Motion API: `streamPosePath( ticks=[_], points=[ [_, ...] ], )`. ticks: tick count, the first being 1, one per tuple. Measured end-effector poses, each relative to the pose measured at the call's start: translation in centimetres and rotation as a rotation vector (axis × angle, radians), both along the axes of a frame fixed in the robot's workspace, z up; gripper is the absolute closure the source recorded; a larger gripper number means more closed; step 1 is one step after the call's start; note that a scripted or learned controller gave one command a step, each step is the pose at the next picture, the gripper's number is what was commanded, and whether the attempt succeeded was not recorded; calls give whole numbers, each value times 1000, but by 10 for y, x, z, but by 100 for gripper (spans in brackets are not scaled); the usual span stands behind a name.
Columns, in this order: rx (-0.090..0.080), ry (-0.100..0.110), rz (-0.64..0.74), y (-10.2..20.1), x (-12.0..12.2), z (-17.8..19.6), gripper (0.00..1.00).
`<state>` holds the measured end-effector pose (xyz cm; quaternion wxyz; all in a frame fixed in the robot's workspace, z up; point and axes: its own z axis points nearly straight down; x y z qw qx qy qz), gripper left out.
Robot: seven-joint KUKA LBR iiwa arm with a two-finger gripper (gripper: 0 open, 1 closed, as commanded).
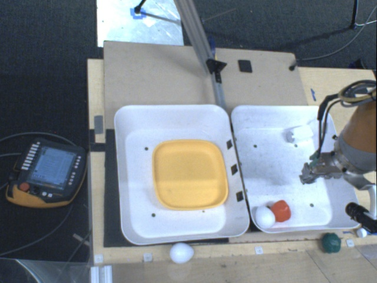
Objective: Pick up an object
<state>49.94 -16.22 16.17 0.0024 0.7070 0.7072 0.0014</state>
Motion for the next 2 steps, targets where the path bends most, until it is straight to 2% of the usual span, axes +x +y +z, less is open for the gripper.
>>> streamPosePath(
  ticks=[1, 2],
  points=[
    [1, 1, 0, 0, -8, 56, 100],
    [1, 4, 0, 0, -8, 65, 100]
  ],
)
